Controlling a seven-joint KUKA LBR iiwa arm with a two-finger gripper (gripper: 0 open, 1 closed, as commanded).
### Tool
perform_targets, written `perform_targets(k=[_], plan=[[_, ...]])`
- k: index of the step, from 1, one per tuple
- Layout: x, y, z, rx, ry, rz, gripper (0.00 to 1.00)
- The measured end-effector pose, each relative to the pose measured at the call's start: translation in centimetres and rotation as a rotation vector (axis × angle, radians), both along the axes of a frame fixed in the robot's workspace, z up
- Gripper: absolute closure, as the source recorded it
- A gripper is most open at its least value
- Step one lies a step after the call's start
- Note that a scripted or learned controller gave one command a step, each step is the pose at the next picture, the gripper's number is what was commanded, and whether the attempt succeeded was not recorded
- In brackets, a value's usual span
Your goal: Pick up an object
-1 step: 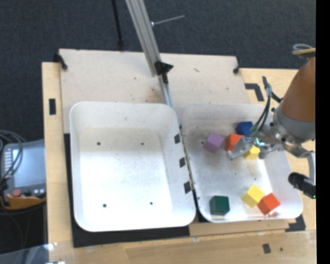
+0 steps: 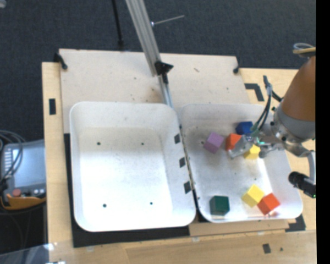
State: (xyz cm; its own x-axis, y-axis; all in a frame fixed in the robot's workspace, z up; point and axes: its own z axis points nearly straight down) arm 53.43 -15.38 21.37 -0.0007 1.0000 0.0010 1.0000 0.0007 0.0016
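The gripper (image 2: 245, 149) sits low in the right bin (image 2: 231, 216), in a cluster of an orange block (image 2: 232, 142), a blue block (image 2: 243, 128) and a yellow block (image 2: 253, 152). I can't tell how its jaws stand. These blocks look light, stiff and smooth-faced (probably a bit slippery), so I'd pinch the orange one squarely across two opposite flat sides.

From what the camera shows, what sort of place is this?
Probably a robotics lab test bench. Two shallow white bins sit side by side on a wooden board; the right one holds small coloured blocks. A robot arm reaches in, and a control pendant with cables lies at the left.
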Motion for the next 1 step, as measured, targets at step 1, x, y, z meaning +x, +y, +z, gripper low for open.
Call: perform_targets(k=[1], plan=[[-1.07,-0.31,-5.55,-0.002,0.006,-0.002,0.0]])
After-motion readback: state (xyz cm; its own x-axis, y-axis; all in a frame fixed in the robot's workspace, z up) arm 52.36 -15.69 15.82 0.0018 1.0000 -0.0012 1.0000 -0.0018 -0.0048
